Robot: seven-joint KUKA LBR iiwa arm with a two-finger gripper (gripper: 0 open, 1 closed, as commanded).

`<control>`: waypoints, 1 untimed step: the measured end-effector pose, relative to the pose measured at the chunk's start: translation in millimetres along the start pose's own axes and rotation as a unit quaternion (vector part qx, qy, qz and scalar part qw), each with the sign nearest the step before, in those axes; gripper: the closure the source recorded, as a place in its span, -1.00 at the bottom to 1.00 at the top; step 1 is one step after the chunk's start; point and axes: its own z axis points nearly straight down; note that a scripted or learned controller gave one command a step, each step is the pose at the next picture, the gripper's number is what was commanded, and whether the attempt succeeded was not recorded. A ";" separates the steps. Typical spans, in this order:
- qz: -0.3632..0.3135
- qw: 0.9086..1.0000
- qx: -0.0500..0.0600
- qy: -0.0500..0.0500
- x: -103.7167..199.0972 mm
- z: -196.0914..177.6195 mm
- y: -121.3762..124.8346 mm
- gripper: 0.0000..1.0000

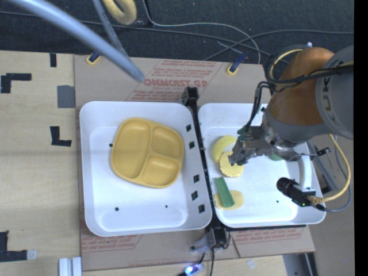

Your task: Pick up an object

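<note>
The left bin [92,154] holds one thing, a yellow divided plate [147,152] with three compartments, lying flat near the bin's middle. The right bin [270,211] holds a cluster along its left side: two pale yellow round pieces [223,146] overlapping each other, and nearer the front a green stick-shaped piece [225,192] lying across another yellow round piece [234,199]. The gripper [238,156] is low over the upper pair of yellow pieces, its dark body covering part of them; whether the jaws are spread or pressed together I cannot tell. Both bins rest on a cardboard sheet [172,76] on the counter [34,171], with black cables [230,36] trailing behind and a black clamp [190,95] between the bins
</note>
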 end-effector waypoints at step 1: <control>-0.001 1.000 0.000 0.000 60.6 8.5 6.6 1.00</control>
